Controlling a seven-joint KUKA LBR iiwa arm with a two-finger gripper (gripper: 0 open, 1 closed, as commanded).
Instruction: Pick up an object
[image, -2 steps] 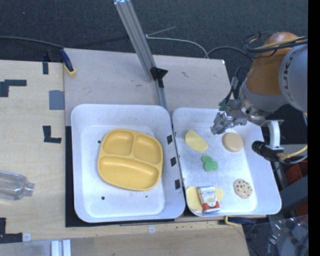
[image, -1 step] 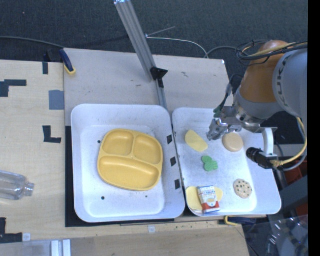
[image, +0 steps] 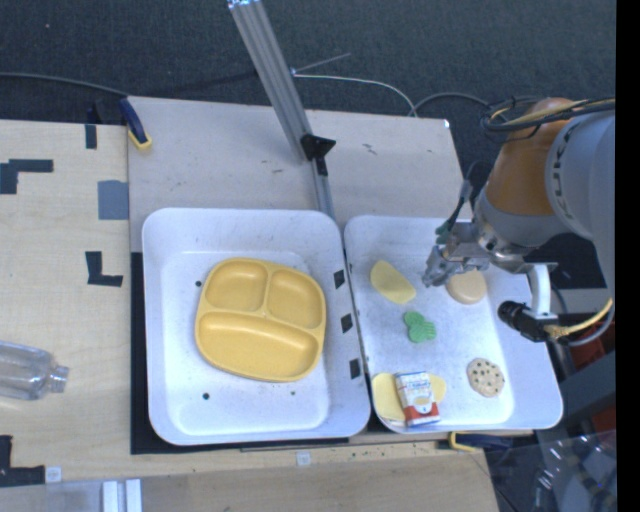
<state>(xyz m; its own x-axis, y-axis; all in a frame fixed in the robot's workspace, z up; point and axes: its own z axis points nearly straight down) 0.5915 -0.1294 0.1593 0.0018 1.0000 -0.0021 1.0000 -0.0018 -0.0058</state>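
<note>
My gripper (image: 441, 268) hangs low over the right bin (image: 520, 400), near its back right part. A tan round bun (image: 468, 289) lies just to the gripper's right, close against it. A yellow wedge-shaped piece (image: 392, 282) lies to the gripper's left. Below them sits a small green item (image: 420, 327). Toward the front are a chocolate-chip cookie (image: 485, 377) and a small red and white carton (image: 417, 396) resting on a yellow flat piece (image: 386, 393).
The left bin (image: 175, 300) holds a yellow divided plate (image: 262, 318). A metal pole (image: 277, 75) slants in from the top to the bins' back edge. A clear plastic bottle (image: 28, 370) lies on the bench at far left.
</note>
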